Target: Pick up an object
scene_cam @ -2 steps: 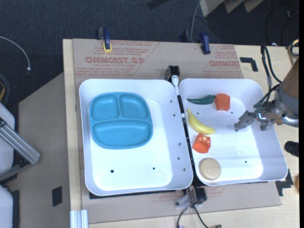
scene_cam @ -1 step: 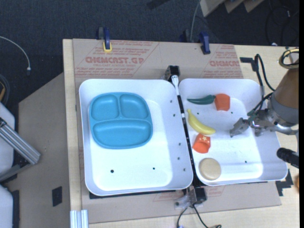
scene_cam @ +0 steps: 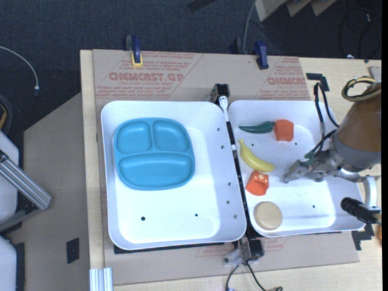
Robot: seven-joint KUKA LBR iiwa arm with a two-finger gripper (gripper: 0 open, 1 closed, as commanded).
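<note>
The right bin holds a yellow banana, a green chili, an orange block, a red pepper-like piece and a round beige bun. My gripper hangs low over the middle of the right bin, pointing left. It is to the right of the banana and the red piece, with a small gap to each. I see nothing held in it.
The left bin holds a blue divided plate in its upper left part. The arm enters over the right bin's right wall. Cables and clamps lie along the bench's far edge.
</note>
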